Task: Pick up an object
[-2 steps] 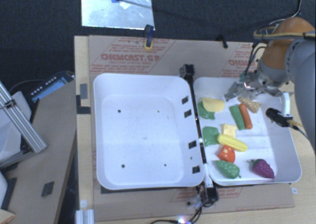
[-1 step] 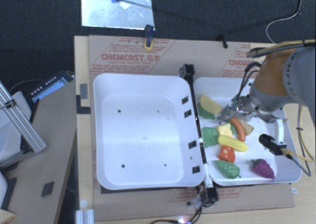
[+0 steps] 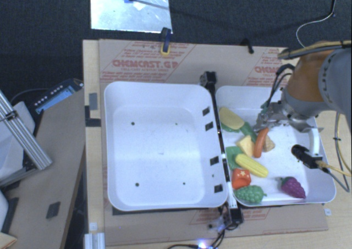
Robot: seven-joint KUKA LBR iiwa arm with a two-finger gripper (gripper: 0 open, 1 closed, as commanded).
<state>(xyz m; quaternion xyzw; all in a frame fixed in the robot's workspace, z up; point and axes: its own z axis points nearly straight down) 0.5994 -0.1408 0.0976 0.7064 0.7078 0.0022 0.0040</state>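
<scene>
My gripper (image 3: pixel 268 123) hangs over the middle of the right bin (image 3: pixel 322 190). An orange carrot (image 3: pixel 260 141) slants down from between its fingertips, its top end pinched there and its lower end among the other toys. A brownish piece (image 3: pixel 269 144) lies just beside the carrot. Around them lie a yellow-green fruit (image 3: pixel 231 119), a yellow wedge (image 3: pixel 246 145), a yellow corn cob (image 3: pixel 252 165), a red pepper (image 3: pixel 241 177), a green bunch (image 3: pixel 250 193) and purple grapes (image 3: pixel 293 187).
The left bin (image 3: pixel 118 91) sits beside the right one, with a black clipped divider (image 3: pixel 215 132) between them. A black fitting (image 3: pixel 305 156) and cables hang off the arm at the right bin's right side. A yellow clamp (image 3: pixel 165 49) stands at the back.
</scene>
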